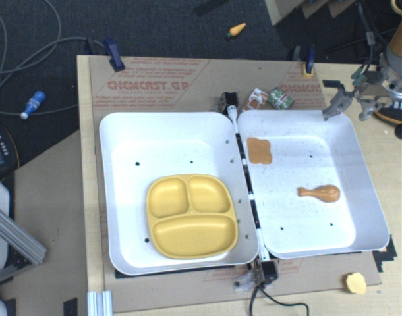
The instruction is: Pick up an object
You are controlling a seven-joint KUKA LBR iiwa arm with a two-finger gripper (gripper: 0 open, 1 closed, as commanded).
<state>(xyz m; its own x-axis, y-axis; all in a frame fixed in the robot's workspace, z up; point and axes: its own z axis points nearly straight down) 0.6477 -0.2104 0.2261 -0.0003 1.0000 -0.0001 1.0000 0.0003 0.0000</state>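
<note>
- Camera view: two white bins are sitting side by side on the tabletop, touching along their inner edges.
- The left bin is holding a yellow tray with three compartments, two small ones at the far side and one long one at the near side; the tray is lying flat toward the near right part of this bin, and its compartments are holding nothing.
- The right bin is holding two things: a flat brown square lying near the far left corner, just beside the dividing edge, and a brown drumstick lying on its side toward the middle right, its thick end pointing right.
- The square and the drumstick are lying well apart, neither touching a wall.
- The gripper is hovering above the far right corner of the right bin, its two fingers spreading apart and holding nothing.
- Small wrappers are lying on the tabletop just beyond the far edge of the right bin.
- A yellow chunk is lying on the tabletop outside the near right corner of the right bin.
- A blue bottle and an orange bit are lying on the floor beyond the tabletop.
</note>
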